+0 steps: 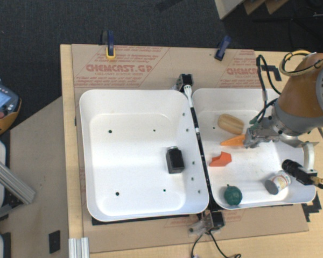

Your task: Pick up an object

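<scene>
**A:** Where was the gripper (252, 138) in that frame?

**B:** Low in the right bin (242, 94), at the thick end of the orange carrot-shaped piece (232, 141). Touching it or just beside it. The slanted view didn't let me separate the two.

**A:** Released or clenched?

**B:** Couldn't tell. The arm (304, 98) and wrist covered the working end. Nothing was visibly gripped, so I didn't log a hold.

**A:** Which step, then?

**B:** My read was end of approach, grasp attempt about to start on the carrot piece. It lay flat on the bin floor, thin tip pointing at the divider between the bins. Pick not done.

**A:** Neighbours?

**B:** Tan roll (230, 123) just behind the carrot piece, near but apparently apart. Red-orange block (221, 159) just in front, also apart. Green ball (232, 195) and grey can (277, 184) sat by the front wall, well apart from the gripper. Black block (175, 160) lay alone in the left bin (124, 138).

**A:** What did the next move call for?

**B:** My judgement was to get the gripper astride the thick end, close across the narrow width, then lift straight up. The piece tapers and lay low, so an off-centre pinch could squirt it sideways toward the roll. I'd confirm it came off the floor with the gripper before calling it a pick.

**A:** Fallback?

**B:** The red-orange block. Flat sides, and free space around it.
</scene>
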`<state>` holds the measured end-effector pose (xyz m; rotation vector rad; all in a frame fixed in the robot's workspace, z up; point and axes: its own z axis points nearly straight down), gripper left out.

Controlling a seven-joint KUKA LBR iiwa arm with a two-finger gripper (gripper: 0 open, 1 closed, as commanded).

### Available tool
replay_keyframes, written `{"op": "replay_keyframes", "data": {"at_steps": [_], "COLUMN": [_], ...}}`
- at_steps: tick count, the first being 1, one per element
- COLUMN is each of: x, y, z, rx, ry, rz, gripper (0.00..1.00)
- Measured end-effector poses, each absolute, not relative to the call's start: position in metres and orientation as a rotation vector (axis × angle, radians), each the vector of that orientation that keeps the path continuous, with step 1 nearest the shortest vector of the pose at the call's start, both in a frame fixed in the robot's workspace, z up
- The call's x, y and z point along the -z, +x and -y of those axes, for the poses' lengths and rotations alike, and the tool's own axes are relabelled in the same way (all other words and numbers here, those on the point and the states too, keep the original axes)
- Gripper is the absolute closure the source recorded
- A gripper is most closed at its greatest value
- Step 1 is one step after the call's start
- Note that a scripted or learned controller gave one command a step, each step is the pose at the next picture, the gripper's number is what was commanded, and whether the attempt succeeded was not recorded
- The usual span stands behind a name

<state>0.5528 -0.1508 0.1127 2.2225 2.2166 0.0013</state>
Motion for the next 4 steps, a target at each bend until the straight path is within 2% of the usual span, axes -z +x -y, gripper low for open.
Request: {"op": "replay_keyframes", "data": {"at_steps": [1, 2, 3, 4], "x": [-0.257, -0.349, -0.351, -0.362], "y": [0.559, 0.580, 0.588, 0.588], "z": [0.055, 0.051, 0.016, 0.018], "rx": [-0.021, -0.014, -0.005, -0.005], "ry": [2.201, 2.210, 2.214, 2.214], "rz": [-2.227, -2.217, -2.224, -2.219], "gripper": [1.00, 1.00, 1.00, 1.00]}}
